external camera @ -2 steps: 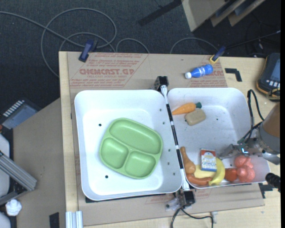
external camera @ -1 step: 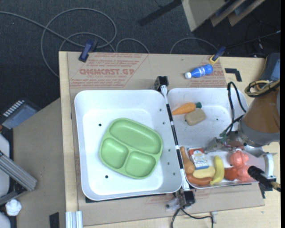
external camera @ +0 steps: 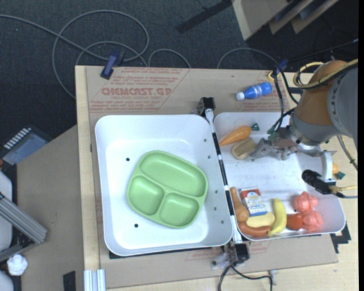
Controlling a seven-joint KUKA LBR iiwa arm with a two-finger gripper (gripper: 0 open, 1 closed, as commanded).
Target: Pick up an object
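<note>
Hand [external camera: 267, 149] low in the right bin [external camera: 335, 226], beside a tan block [external camera: 244, 149] and a carrot [external camera: 235, 134]; whether released or clenched, cannot tell; risk, as I judge it: tips nudge the block against the carrot and close on nothing; green divided tray [external camera: 166, 188] in the left bin [external camera: 108, 170]; brown worktop [external camera: 142, 91]; cables on dark carpet [external camera: 51, 34].

Dark carpet floor [external camera: 40, 85], grey cables [external camera: 85, 34] looped across. Wooden desk [external camera: 85, 170], printed brown sheet [external camera: 142, 88] on top. Light-coloured furniture [external camera: 273, 17] top right.
</note>
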